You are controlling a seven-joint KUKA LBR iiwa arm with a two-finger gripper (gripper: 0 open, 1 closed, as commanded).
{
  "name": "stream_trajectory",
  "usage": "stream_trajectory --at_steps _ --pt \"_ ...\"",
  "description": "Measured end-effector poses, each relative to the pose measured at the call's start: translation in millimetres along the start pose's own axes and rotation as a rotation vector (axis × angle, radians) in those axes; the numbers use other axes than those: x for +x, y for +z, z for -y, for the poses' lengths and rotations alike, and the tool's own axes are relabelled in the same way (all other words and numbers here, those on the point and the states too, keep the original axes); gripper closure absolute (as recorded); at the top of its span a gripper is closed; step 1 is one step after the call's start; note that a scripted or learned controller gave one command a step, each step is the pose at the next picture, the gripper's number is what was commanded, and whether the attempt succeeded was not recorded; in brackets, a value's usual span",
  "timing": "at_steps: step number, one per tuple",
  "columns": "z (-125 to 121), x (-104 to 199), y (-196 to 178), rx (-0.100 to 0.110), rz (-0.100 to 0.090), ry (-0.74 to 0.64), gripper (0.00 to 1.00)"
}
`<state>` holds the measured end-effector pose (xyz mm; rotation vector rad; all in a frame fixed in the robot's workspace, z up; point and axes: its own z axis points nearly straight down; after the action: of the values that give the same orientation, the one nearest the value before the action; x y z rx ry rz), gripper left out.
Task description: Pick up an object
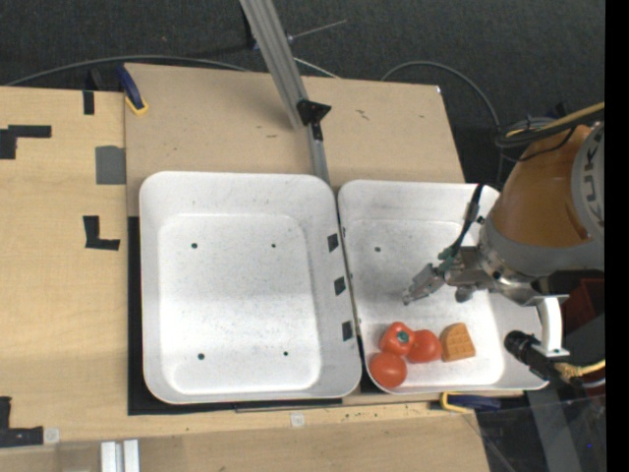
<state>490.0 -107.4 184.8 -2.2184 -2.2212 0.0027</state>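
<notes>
Your targets lie in the right-hand shallow white plastic bin (393,205), grouped at its near edge: a cluster of red rounded tomato-like pieces with a green stem spot (401,350) and, just beside them on the right, a small orange-tan ridged block (457,342). The hand (425,283) hovers above the bin floor, up and slightly left of this group, and nothing is seen between its fingers. Whether they stand apart or together cannot be told at this size.

To do the step well, choose one item and commit to it. The orange-tan block is likely the better choice: it stands a little apart from the red pieces and its flat sides should seat against the fingers. The red pieces touch one another and are rounded, so a finger may wedge between them or push one aside. Bring the hand over the chosen item, centre it, then descend straight. Keep the outer finger off the bin's near wall.

The grey arm with the orange band (545,200) enters from the right and bends down over the right bin, the wrist angled toward the bin's middle. The left-hand white bin (147,264) on the counter (216,116) plays no part.
</notes>
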Motion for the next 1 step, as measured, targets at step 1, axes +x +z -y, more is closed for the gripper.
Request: stream_trajectory --at_steps 1 --pt "-2.1 2.4 63.4 0.006 -0.001 0.000 0.00"
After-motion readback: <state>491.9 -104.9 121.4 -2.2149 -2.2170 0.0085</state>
